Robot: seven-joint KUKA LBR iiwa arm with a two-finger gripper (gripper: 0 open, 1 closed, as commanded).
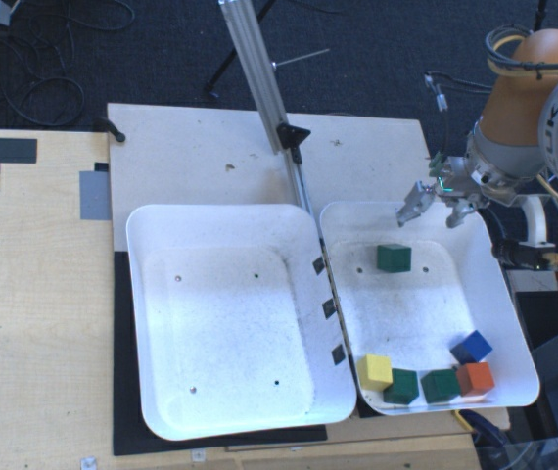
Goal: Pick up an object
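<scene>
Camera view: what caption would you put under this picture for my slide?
Open gripper hovers above the right bin, near a lone green block; five blocks crowd its front edge.

The hand [436,211] is seen spread open and empty, a green block [394,258] just below-left of it.

You are looking at a bench carrying no readable text: no labels, brands, numbers or signs are showing on the two white bins [162,225], the coloured blocks or the arm.
</scene>
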